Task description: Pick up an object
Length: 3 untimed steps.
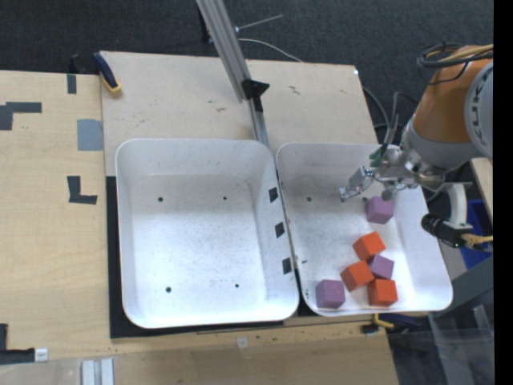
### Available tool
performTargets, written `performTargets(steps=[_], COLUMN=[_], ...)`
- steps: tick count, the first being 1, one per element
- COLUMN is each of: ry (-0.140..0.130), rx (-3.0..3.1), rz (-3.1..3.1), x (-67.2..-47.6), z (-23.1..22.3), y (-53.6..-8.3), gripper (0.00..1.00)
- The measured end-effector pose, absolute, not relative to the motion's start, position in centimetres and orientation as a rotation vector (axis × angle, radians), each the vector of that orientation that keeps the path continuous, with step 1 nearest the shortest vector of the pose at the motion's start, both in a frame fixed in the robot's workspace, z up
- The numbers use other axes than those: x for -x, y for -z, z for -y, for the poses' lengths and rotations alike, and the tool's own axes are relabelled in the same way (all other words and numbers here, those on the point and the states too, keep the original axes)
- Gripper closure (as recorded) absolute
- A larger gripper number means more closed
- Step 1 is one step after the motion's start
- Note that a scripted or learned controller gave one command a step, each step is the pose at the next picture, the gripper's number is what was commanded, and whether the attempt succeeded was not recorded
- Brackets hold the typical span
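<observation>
The gripper (370, 184) hangs over the upper part of the right bin (321, 163), on the arm (449, 111) that reaches in from the right. Whether it is wide or narrow cannot be told from this angle, and no block shows between its tips. A purple block (380, 210) lies just below it and a little to its right, close to it; whether the 2 touch is unclear. Further below sit 5 more blocks: an orange block (369, 245), a small purple block (382, 266) under that, an orange one (357, 276) to the left of the small purple one, another orange one (382, 293) at the bottom, and a purple one (329, 293) lowest and furthest left. These 5 are packed near one another, well below the gripper. The left bin (128, 215) lies well to the gripper's left, side by side with the right bin.
</observation>
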<state>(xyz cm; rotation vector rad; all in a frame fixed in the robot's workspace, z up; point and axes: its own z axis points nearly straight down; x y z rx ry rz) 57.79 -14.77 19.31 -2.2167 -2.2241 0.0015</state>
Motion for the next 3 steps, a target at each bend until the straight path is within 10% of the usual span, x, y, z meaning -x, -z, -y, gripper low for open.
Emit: performTargets(steps=[1,2,3], ry=[-0.005,-0.003,-0.003], rx=[2.221,2.217,2.216], rz=[2.219,2.223,2.222], x=[-56.4,-56.5,-56.5], z=[17.7,17.5,17.5], y=[-8.9,-10.1,-10.1], gripper=[0.00,1.00,0.00])
